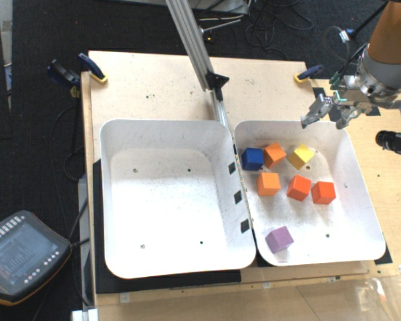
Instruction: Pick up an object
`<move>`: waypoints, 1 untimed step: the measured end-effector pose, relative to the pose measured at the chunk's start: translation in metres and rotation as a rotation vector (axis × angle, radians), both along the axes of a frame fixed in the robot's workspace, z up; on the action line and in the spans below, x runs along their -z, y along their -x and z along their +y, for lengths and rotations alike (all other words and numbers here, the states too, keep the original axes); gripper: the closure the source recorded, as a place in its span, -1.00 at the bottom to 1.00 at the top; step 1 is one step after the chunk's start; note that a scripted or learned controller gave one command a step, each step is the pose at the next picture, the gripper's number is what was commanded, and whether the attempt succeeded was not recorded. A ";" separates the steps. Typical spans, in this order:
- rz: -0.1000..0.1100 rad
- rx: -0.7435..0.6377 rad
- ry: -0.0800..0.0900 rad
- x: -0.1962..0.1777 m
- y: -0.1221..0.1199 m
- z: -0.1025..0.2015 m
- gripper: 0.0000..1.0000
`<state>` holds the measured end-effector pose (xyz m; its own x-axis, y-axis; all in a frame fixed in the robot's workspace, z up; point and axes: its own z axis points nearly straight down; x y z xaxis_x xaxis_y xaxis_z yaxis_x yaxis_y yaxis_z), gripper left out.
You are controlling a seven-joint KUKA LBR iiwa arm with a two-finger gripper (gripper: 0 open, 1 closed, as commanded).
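The right bin holds several small cubes: a blue one, an orange one, a yellow one, another orange one, two red-orange ones and a purple one nearer the front. My gripper hangs above the far edge of the right bin, behind the yellow cube and well clear of all the cubes. Its fingers stand apart with nothing between them.
The left bin lies beside the right one. A slanted metal rail runs from the top down to the gap between the bins. Clamps sit on the bench's far corners. A teach pendant lies at lower left.
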<state>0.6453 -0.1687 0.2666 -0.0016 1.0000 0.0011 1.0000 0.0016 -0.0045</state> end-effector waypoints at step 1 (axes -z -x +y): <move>-0.004 -0.002 0.002 -0.003 -0.001 0.000 -1.00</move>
<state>0.6460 -0.1685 0.2692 -0.0032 1.0000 -0.0008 1.0000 0.0032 -0.0006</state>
